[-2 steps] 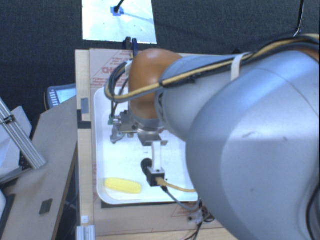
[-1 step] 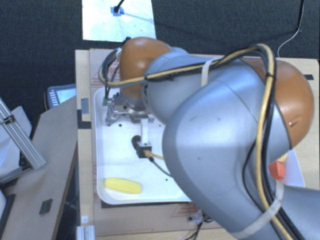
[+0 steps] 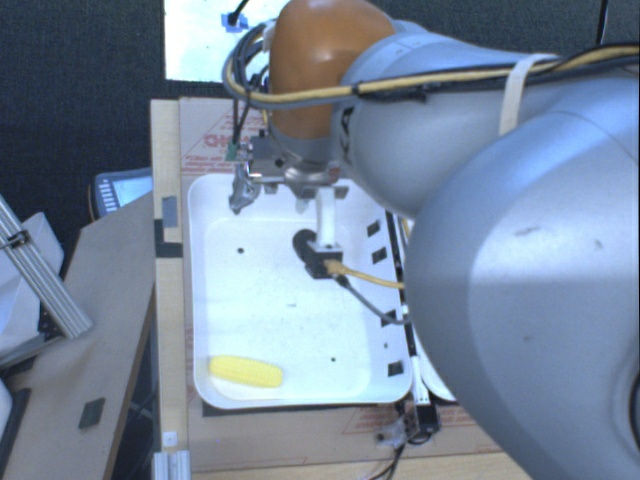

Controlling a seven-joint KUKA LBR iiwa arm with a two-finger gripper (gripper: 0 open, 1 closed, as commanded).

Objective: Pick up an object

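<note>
A yellow oblong object (image 3: 245, 371), like a small corn cob, lies in the near left corner of the left white bin (image 3: 205, 268). My gripper (image 3: 240, 196) hangs below the orange wrist band, over the bin's far left corner and well away from the yellow object. I see nothing held at its tip.
The big grey arm covers the right half of the view and hides most of the right bin (image 3: 432, 383). A wooden bench edge (image 3: 165, 298) runs along the left bin's left side. A white sheet (image 3: 200, 28) lies beyond the bins.
</note>
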